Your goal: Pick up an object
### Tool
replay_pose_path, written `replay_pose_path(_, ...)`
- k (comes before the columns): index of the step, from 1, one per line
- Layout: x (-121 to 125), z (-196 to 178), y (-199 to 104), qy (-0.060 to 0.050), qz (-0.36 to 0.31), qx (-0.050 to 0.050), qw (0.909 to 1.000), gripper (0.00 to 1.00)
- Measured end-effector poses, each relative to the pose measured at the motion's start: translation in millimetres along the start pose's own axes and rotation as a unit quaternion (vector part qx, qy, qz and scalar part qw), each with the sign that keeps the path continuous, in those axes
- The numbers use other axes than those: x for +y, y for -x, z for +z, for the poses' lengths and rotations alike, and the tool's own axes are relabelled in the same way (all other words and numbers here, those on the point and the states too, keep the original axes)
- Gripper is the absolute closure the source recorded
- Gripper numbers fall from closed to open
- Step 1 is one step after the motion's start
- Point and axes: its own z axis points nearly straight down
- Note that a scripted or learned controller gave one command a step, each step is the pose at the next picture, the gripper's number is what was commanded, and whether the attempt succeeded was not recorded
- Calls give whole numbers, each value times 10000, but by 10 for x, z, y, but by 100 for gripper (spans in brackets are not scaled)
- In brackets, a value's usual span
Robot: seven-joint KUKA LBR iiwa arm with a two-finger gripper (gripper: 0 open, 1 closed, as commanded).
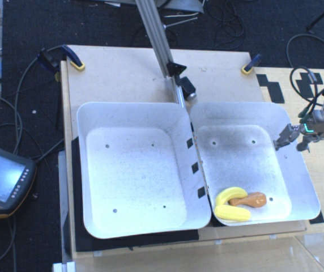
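Note:
A yellow banana-shaped toy (230, 204) lies near the front edge of the right bin (235, 135). An orange-brown, drumstick-like object (253, 199) rests against its right side. My gripper (290, 145) hangs over the right rim of the right bin, well behind and to the right of both objects. Its two fingers are spread apart, open, with nothing between them.
The left bin (133, 169) adjoins the right one along a centre ridge. A slanted aluminium bar (158, 38) rises from the bench behind the bins. Yellow clamps (77, 66) hold the board's back corners. A teach pendant (0, 177) lies on the floor at the left.

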Motion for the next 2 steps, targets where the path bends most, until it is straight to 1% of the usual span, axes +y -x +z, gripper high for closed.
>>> replay_pose_path(1,0,0,0,0,0,0,10000,0)
replay_pose_path(2,48,509,81,-22,2,5,10000,0)
